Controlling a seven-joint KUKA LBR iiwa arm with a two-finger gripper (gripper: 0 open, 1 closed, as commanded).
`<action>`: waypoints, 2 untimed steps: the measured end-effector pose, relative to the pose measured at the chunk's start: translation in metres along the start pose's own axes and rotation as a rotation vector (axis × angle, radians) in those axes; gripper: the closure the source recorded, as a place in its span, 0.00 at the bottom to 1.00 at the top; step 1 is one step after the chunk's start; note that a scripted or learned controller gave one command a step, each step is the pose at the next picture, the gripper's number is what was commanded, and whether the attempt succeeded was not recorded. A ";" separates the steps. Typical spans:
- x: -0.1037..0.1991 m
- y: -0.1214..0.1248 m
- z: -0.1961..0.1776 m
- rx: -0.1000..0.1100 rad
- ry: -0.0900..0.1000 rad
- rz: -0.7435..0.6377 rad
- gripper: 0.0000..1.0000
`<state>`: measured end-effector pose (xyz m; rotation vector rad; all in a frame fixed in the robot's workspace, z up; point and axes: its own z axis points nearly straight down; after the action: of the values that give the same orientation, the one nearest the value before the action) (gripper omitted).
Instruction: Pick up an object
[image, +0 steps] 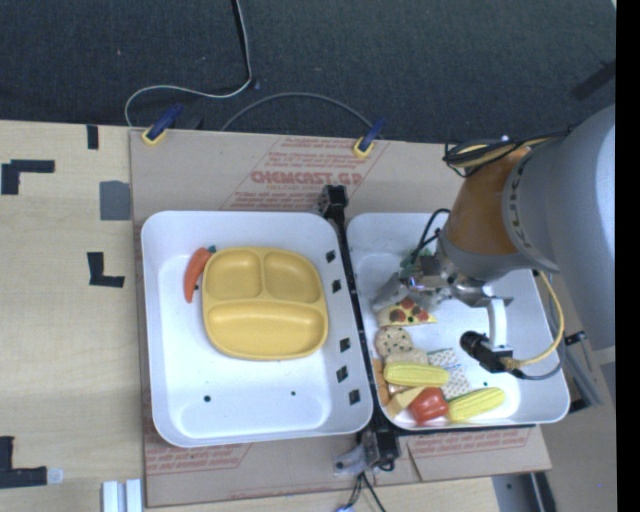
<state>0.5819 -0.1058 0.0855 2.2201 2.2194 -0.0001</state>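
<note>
The claw (405, 290) hangs low in the right bin (535, 400), its grip state impossible to tell, poised for the pizza slice (405, 315) just beneath, corn (415, 375) and tomato (428, 404) farther below.

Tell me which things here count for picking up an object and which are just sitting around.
Part of the job:
gripper, low in the right bin
pizza slice
cookie
two corn cobs
red pepper

Lying about:
yellow divided plate in the left bin
carrot beside the plate
</note>
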 end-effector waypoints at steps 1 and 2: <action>0.023 0.049 -0.106 -0.011 0.000 -0.006 0.00; -0.029 0.085 -0.004 0.007 -0.001 0.002 0.00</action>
<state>0.6670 -0.1351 0.0901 2.2248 2.2204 -0.0087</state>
